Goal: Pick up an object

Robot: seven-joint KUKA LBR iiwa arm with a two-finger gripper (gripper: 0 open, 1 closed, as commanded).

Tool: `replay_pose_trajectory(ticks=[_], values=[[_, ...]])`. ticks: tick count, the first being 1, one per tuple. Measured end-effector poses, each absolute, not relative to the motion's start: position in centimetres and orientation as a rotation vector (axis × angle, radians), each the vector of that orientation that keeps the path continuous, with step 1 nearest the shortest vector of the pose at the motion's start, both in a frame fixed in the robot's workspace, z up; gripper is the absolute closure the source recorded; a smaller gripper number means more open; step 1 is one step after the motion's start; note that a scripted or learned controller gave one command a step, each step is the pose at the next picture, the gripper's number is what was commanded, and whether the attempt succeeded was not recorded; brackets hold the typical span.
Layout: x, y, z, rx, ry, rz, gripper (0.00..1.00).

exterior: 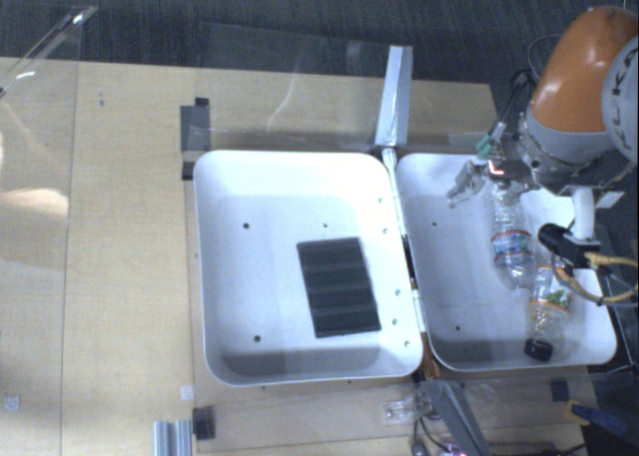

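Gripper (469, 185): upper right of frame; cannot tell its state
Plastic bottle (512, 244): lower right bin (439, 274); approach squarely across its body

The arm (584, 85) is cut off by the right edge.

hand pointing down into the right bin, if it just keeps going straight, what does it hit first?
Likely the clear plastic bottle lying just beneath the hand, or the bare floor of the right bin beside it. Depth is hard to judge from this slanted view.

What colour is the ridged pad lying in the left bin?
Black, with parallel ridges; the ridged pad shows clearly in the camera view.
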State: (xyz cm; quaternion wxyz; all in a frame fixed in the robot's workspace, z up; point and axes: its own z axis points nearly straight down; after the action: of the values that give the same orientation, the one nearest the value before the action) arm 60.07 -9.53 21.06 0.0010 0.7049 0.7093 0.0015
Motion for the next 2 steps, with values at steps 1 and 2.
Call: replay_pose_trajectory(ticks=[1, 2], values=[[58.3, -17.5, 19.6, 2.132, 2.3, 0.005, 0.0], [58.9, -20.5, 8.8, 2.134, 2.292, 0.01, 0.0]])
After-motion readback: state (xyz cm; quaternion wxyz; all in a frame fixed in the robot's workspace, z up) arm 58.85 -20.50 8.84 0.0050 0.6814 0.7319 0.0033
